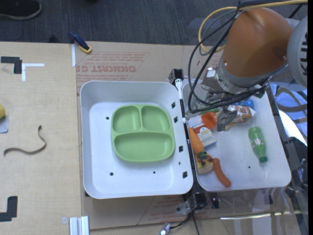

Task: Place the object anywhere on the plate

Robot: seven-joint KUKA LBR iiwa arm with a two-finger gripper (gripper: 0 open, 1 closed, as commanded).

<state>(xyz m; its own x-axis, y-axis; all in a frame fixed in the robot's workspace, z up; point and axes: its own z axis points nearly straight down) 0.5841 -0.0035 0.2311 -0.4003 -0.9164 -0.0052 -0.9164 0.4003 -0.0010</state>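
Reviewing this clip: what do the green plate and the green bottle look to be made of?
The green plate: likely moulded plastic, matte; uniform colour, soft rounded dividers, no glare. The green bottle: probably plastic, slightly glossy; small highlights and a printed label, though too small to be sure.

Bins: two, a left bin (93,180) and a right bin (274,175).
Plates: one green plate (143,132), with three compartments.
Bottles: one green bottle (257,143).
Small cartons: one white carton (204,135).
Carrot-like orange pieces: one (195,141).
Red sausage-like pieces: one (221,173).
Snack packets: one packet (240,113) under the arm.
Arms: one arm (257,43).
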